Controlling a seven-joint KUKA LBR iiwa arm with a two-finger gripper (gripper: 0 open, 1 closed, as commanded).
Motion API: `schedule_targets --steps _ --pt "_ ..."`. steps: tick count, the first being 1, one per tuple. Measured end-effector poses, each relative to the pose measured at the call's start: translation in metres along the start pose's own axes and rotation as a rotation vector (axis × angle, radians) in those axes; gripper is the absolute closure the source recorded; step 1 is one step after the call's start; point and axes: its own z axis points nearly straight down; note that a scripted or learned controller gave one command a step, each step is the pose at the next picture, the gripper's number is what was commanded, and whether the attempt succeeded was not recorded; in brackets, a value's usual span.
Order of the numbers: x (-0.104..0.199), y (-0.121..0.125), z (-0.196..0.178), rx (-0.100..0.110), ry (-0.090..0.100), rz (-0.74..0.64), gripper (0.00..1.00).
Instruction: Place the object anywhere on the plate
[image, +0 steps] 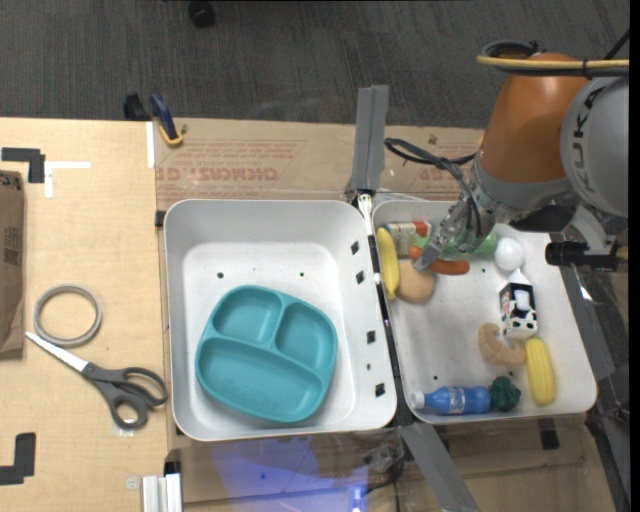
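Plate (266, 353): teal, smooth plastic, three sections, lying in the left bin (190, 240). In the right bin (570, 330) are a banana (388, 262), a potato (415, 286), a toy cow (517, 310), corn (540, 370) and a bottle (455, 400). The gripper (440, 243) hangs low over this crowded pile; its grip I cannot tell.

Two bins sit side by side at frame centre and right. The left bin (190, 260) holds a divided plate (266, 352) in its lower middle. The right bin (575, 330) holds a banana (388, 262) along its left wall, a potato (416, 286) just beside it, a cow figure (518, 310) right of centre, a corn cob (540, 370) at lower right and a bottle (456, 401) along the bottom edge. The gripper (437, 245) hangs over that bin's upper left. On the bench at lower left, a tape roll (67, 315) lies above scissors (105, 380).
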Motion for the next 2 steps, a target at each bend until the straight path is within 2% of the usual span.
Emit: schedule_targets --steps 1,2 --pt "0.079 0.039 0.0 -0.001 0.002 -0.18 1.0" --pt "0.154 0.028 0.0 0.0 0.002 -0.19 1.0"
